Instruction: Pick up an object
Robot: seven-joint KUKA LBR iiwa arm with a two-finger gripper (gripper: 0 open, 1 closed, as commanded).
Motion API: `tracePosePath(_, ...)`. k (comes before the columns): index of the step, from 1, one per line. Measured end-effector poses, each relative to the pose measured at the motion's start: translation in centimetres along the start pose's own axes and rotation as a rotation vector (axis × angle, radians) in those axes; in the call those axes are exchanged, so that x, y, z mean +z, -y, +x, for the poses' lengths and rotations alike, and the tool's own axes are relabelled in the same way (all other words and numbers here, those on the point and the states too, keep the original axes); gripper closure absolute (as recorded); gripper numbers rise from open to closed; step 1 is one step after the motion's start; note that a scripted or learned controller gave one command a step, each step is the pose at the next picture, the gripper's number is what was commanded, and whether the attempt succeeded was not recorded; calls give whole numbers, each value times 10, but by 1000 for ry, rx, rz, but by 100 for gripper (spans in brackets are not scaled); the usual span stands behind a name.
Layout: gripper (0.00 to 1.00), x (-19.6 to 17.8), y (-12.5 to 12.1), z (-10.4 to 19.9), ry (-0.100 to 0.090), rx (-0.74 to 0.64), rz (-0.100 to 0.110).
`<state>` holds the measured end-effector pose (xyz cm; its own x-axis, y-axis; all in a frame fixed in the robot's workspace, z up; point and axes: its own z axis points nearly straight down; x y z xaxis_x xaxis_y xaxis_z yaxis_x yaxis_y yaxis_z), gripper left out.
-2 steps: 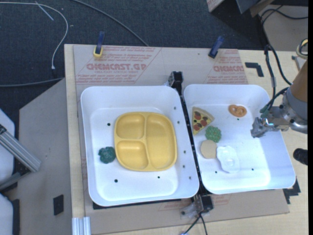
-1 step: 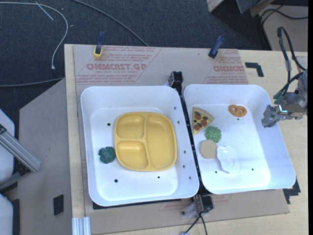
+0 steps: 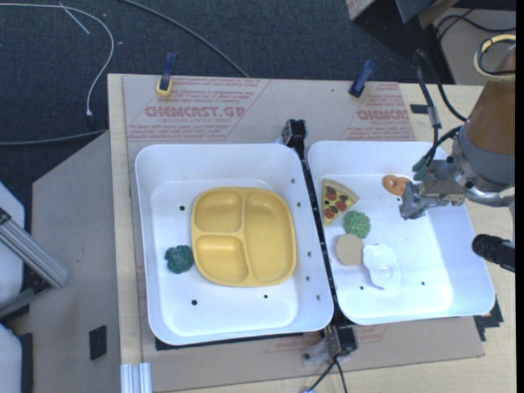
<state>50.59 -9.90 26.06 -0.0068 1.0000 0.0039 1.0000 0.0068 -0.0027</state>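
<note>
A: Which step is judged in hand?
B: The approach. The claw is hung above the right white bin; whether it is parted cannot be told.
A: And next?
B: The small orange curved piece, just beside it, upper left, is best lined up.

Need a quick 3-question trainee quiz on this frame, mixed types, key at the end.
1. True or false: the yellow divided plate sits in the right bin.
2. Which item lies closest to the gripper? A) pizza slice B) orange piece C) tan disc
3. Fill in: beside the plate in the left bin lies a dark green ____.

Key: 1 false; 2 B; 3 broccoli.
</note>
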Motion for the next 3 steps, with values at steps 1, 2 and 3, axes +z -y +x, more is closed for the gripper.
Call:
tracePosePath(1, 100, 15, -8, 46, 1, 5, 0)
tracePosePath(2, 100, 16, -4, 92, 1, 2, 0)
tracePosePath(3, 100, 27, -15, 151, 3, 1, -2)
